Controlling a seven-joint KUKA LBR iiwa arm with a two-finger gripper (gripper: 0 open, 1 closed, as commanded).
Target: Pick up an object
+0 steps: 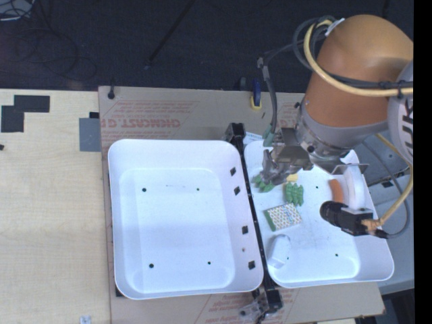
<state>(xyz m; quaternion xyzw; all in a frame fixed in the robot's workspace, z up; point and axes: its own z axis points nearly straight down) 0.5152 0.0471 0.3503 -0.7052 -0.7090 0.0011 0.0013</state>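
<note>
Grey gripper (grip unreadable) low by left wall of right bin, green pieces just beside, bare floor frontward

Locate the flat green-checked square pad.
Camera view: the flat green-checked square pad lies in the right white bin, just below the small green ridged piece.

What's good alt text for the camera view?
The gripper is down at the far left corner of the right bin, beside small green pieces. Nearer the camera lies a green-and-white checkered square; an orange item lies toward the bin's right side.
</note>
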